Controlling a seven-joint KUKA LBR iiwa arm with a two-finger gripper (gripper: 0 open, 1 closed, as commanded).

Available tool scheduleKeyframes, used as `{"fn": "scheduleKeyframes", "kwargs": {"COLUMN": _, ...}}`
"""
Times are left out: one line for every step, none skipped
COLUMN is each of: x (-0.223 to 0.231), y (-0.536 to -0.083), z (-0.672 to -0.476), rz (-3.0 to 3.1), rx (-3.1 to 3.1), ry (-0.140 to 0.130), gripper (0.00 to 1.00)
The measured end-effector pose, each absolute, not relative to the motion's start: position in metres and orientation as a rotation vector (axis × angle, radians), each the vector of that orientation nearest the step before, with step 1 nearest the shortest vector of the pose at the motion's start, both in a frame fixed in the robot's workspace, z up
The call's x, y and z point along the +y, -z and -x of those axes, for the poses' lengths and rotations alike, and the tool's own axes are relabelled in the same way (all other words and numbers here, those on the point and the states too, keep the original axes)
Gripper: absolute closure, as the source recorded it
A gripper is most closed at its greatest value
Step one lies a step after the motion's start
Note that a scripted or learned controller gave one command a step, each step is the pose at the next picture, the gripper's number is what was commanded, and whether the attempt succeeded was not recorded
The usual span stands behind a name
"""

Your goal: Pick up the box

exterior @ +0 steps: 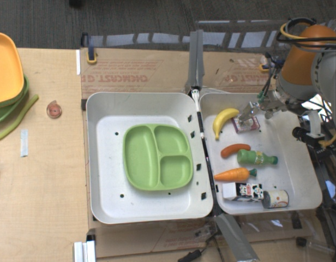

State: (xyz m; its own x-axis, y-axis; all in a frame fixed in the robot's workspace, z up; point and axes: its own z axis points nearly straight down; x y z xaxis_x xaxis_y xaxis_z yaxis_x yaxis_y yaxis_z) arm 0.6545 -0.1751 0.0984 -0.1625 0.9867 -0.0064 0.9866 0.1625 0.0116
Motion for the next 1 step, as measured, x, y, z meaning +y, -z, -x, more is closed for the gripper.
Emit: {"fn": "scheduleKeyframes", "kwargs": {"x": -0.1321, "y": -0.098, "z": -0.6622, "rz": -1.967, "rx": 2.437, "ry": -0.008, "gripper": 0.0}}
